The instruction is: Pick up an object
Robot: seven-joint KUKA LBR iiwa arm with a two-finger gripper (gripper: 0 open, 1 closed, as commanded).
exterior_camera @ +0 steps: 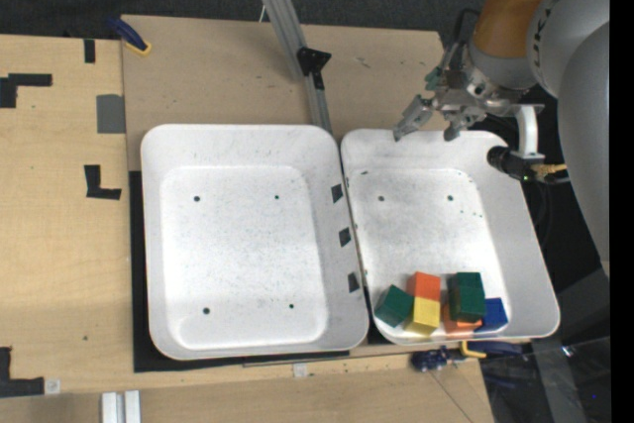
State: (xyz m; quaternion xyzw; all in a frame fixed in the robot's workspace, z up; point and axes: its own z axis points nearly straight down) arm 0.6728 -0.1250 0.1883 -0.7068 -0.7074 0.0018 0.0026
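Nothing is picked yet; the gripper point(432, 123) hangs over the far rim of the right bin point(515, 203), fingers spread wide and bare; the blocks point(442, 301) sit bunched in that bin's near corner, well apart from it; reaching and grasping remain.

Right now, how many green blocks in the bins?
2, both in the right bin at its near edge: one green block left of the pile, a darker green block right. More may be hidden.
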